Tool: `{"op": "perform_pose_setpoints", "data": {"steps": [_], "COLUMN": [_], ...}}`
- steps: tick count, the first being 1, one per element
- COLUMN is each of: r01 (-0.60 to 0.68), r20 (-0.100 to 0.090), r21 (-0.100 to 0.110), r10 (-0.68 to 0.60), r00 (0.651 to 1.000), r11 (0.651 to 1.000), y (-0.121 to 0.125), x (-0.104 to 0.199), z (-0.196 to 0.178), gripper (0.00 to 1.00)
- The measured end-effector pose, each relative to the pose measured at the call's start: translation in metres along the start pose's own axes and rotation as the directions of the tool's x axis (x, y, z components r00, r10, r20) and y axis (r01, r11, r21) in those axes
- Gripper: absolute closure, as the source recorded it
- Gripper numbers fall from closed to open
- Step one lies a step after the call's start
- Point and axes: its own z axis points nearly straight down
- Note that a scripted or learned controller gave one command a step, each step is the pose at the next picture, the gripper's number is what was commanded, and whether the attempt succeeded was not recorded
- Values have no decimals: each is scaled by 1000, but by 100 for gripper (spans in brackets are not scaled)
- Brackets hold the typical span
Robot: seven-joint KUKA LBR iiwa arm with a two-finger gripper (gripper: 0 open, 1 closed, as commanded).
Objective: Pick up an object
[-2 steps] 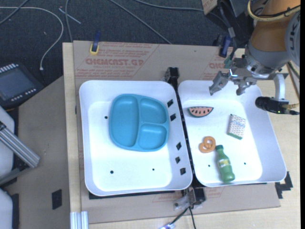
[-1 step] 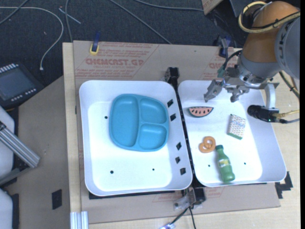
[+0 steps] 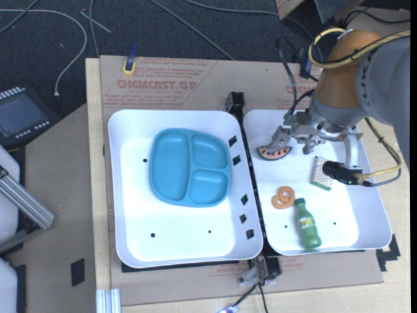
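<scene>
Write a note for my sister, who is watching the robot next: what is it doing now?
Gripper: low in the right white bin, just above the watermelon-slice toy. No object seen between its fingers.
Right bin also holds a small orange ring-shaped toy, a green plastic bottle and a flat speckled packet.
Left white bin holds a blue divided plastic plate.
Done: nothing picked up yet.
Left: grasp one object and lift it.

Bright even overhead light, soft shadows, slight blur, mild glare.
</scene>
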Motion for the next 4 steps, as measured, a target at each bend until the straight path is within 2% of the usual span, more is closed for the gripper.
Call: {"op": "perform_pose_setpoints", "data": {"steps": [1, 3, 4], "r01": [0, 0, 1], "r20": [1, 3, 2], "r21": [-8, -13, -10], "r10": [0, 0, -1], "r00": [1000, 1000, 1000], "r11": [1000, 1000, 1000], "y": [2, 13, 13], "x": [0, -8, -8], "z": [-15, -115, -138], "gripper": [100, 100, 100]}}
